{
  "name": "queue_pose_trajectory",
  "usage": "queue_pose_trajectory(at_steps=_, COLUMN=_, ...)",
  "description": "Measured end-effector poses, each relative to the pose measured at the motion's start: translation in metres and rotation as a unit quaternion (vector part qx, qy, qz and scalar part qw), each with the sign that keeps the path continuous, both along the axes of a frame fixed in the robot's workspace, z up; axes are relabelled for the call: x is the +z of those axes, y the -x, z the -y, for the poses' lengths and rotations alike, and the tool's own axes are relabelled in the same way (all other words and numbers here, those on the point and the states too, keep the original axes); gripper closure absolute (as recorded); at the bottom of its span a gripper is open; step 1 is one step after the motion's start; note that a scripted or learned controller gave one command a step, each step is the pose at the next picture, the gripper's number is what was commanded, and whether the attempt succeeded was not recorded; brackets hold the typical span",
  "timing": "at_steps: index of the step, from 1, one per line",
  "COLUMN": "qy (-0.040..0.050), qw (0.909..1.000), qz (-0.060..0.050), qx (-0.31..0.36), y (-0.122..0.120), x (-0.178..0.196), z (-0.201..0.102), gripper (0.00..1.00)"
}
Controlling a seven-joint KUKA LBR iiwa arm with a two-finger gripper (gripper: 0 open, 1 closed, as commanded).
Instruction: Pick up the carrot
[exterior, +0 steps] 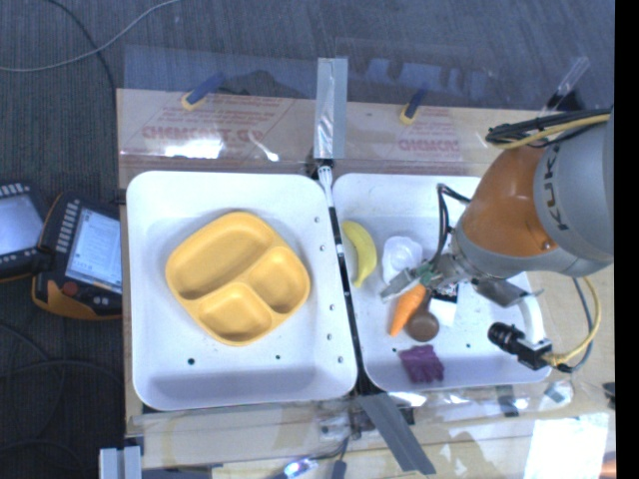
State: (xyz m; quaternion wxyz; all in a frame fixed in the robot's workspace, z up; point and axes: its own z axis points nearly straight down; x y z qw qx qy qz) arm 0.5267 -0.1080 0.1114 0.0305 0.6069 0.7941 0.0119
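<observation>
Over the right bin (379,367), the gripper (431,275) sits low at the carrot's upper end.

On the bin floor the carrot (405,310) lies at a slant, its top tucked under the gripper; whether the fingers are spread or pressed together cannot be told from this angle — the wrist hides them. A banana (361,251) lies along the bin's left wall, a white object (401,254) just beside it, a small brown round thing (423,326) touches the carrot's lower end, and a purple object (422,364) rests near the front wall. Across the divider, the left bin (160,367) holds a yellow divided plate (238,276). The grey arm (559,208) with its orange band reaches in from the right.
</observation>
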Motion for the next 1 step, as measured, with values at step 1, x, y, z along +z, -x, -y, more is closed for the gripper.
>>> queue_pose_trajectory(at_steps=1, qy=0.0021, qw=0.9988, qz=-0.001, qx=0.048, y=0.0036, x=-0.0005, z=0.0069, gripper=0.00)
